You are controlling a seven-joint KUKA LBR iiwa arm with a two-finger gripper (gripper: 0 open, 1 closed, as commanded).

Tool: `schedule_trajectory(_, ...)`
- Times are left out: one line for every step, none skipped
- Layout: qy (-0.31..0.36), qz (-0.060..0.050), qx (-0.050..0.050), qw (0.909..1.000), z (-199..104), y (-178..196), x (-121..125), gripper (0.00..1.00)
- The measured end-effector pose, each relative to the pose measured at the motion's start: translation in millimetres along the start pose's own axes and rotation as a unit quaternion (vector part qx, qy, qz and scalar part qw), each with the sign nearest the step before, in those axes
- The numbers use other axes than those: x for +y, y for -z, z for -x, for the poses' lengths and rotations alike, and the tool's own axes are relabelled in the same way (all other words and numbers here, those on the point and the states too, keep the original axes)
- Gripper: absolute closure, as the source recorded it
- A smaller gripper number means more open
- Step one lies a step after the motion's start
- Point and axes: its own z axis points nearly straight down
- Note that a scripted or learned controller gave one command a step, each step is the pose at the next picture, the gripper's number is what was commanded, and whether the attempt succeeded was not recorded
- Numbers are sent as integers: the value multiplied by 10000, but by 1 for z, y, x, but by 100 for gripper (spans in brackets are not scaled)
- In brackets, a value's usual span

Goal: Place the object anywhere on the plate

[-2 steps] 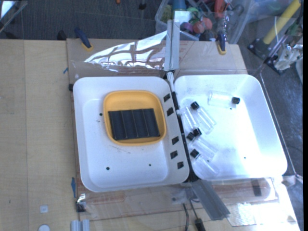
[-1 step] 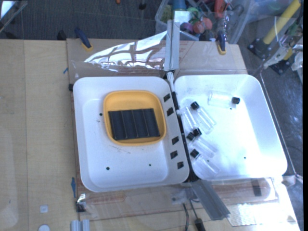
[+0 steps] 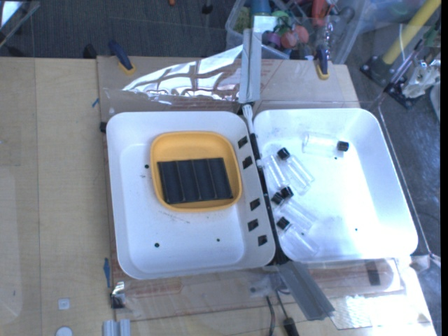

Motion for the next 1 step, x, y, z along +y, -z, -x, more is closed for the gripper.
schedule_trajectory(0,-2,-1,10000,0,0,0,0)
